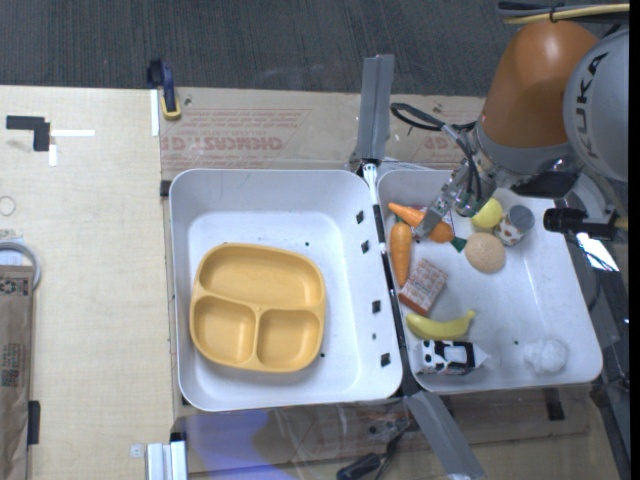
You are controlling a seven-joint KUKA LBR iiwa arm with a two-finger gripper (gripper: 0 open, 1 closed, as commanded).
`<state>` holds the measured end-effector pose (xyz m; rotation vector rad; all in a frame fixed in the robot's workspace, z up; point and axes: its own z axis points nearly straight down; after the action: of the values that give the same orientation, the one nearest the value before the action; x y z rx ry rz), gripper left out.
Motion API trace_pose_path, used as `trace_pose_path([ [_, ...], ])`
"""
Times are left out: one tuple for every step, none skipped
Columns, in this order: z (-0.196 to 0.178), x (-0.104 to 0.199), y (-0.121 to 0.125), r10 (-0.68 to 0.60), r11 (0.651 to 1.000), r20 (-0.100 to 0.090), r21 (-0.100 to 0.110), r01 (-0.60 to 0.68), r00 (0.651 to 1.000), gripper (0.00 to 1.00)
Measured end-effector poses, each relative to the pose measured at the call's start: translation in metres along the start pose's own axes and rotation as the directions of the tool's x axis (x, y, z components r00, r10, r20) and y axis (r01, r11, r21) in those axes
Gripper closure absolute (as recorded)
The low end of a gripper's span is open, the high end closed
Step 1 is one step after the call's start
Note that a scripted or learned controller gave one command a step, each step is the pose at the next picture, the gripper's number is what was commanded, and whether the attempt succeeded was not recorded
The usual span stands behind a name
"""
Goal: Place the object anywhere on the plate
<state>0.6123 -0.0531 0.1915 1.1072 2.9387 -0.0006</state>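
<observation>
A yellow plate (258, 306) with three compartments lies in the left bin (190, 268), with nothing on it. My gripper (443, 218) is low over the upper left part of the right bin (575, 298). It sits at the right end of a small carrot (406, 211), just above a longer carrot (400, 252). A bit of orange shows right under the gripper. A yellow lemon (488, 213) lies just to its right.
The right bin also holds a beige round object (485, 254), a small cup (515, 225), a brown packet (424, 285), a banana (440, 323), a black-and-white cow toy (447, 357) and a white ball (546, 354). A grey divider (376, 118) stands between the bins.
</observation>
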Motion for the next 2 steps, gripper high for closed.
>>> trace_pose_path([
  [-0.009, 0.078, 0.040, -0.229, 0.973, -0.001, 0.000, 0.229, 0.973, 1.00],
  [0.026, 0.135, 0.091, -0.244, 0.970, -0.003, 0.001, 0.244, 0.970, 1.00],
])
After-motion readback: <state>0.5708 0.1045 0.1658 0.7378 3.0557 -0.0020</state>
